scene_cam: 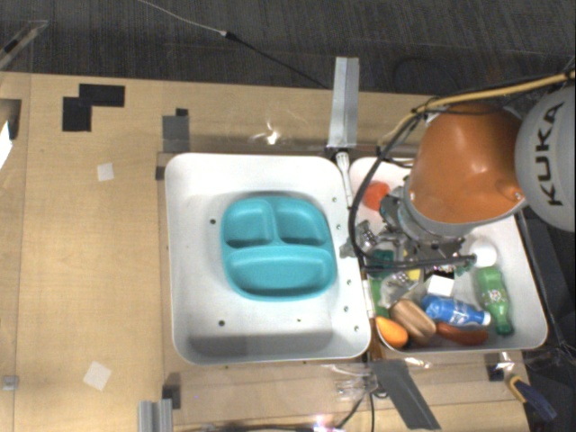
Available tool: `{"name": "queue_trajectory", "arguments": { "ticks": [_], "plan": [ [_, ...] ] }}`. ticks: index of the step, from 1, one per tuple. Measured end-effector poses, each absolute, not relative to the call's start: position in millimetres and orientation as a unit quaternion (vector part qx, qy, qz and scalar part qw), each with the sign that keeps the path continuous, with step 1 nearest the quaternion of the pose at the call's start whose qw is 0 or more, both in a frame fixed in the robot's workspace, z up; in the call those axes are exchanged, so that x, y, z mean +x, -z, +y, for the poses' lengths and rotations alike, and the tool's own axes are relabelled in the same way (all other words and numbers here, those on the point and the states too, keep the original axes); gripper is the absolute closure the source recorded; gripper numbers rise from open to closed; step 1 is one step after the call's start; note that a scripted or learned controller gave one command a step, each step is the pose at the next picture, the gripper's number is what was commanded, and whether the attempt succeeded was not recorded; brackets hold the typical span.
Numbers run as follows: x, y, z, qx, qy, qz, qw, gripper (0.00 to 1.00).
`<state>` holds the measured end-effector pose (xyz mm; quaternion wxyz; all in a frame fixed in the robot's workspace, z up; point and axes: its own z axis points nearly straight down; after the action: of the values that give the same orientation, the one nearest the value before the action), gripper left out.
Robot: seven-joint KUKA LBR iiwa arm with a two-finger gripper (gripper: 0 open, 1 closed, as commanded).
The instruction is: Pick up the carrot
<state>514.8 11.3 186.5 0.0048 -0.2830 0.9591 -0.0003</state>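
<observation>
Arm (468, 165) hung wrist-down over your right bin (531, 318) — gripper (396, 255) near its left wall, finger state impossible to tell. Carrot (391, 331) lay in the bin's front-left corner — beside the hot dog (414, 319).

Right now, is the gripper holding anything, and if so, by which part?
Cannot tell. The gripper is low in the right bin among the clutter, and the arm's orange band hides the fingertips. No carrot is visibly gripped.

A pale wooden worktop (81, 268) with black square markings (90, 104) lay under bright glare at its left edge, while dark carpeted floor (225, 7), crossed by a thin cable (162, 12), stretched behind it.
</observation>
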Motion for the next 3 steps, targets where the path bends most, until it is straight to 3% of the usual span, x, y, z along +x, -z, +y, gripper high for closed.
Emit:
{"name": "queue_trajectory", "arguments": {
  "ticks": [3],
  "plan": [
    [514.8, -186.6, 11.3, -0.283, 0.0004, 0.959, 0.005, 0.0]
  ]
}}
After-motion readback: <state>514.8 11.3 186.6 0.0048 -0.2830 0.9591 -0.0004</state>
